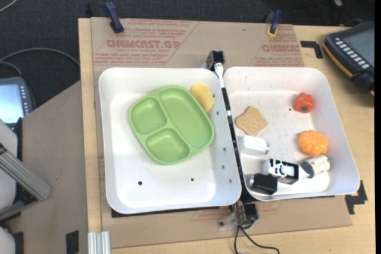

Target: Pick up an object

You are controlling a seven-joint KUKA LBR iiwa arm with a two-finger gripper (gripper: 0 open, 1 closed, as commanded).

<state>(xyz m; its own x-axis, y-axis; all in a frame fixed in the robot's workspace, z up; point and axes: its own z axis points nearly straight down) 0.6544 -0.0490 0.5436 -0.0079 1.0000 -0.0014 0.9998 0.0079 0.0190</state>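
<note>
In the left bin (119, 181) lies a green divided plate (171, 124), and a yellow lemon-like piece (203, 96) rests against its upper right edge. The right bin (333, 98) holds a tan cracker-shaped piece (251, 121), a small red pepper-like toy (303, 102), an orange pumpkin-like toy (313, 142), a white block (254, 144), a black-and-white item (283, 169), a dark black piece (262, 183) and a small cream cylinder (319, 164).
The bins sit on a cardboard sheet (149, 38) held by a blue clamp (113, 16) and a yellow-blue clamp (274, 23) at the back. A black and orange pendant (352, 56) lies at the right. Cables trail at the front edge (244, 229).
</note>
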